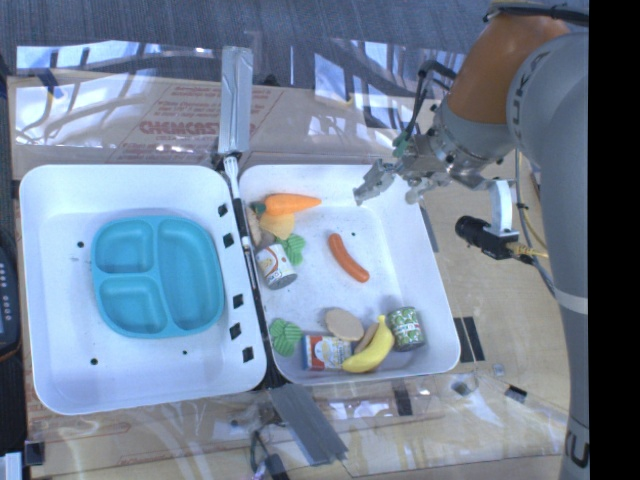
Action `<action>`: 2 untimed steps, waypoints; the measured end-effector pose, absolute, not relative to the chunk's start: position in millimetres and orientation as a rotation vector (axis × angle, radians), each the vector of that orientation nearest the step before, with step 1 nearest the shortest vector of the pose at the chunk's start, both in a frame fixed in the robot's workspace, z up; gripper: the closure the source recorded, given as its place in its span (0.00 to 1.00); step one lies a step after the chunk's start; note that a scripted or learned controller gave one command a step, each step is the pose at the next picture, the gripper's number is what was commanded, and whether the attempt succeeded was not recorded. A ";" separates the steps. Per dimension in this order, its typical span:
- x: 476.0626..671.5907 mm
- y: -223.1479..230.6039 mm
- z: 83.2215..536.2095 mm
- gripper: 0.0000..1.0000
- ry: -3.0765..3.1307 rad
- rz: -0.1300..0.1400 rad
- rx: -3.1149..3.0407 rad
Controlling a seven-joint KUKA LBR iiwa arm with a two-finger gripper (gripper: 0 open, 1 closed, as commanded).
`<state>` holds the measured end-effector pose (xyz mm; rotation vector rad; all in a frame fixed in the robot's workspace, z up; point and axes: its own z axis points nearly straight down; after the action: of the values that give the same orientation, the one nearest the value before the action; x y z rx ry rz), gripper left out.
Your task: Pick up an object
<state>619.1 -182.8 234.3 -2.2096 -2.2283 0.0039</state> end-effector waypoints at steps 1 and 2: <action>598.7 -187.8 109.4 0.00 -2.363 0.008 -2.053; 586.5 -180.5 91.6 0.00 -2.357 0.003 -2.072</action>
<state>586.5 -180.5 91.6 -2.0725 -2.3570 0.0034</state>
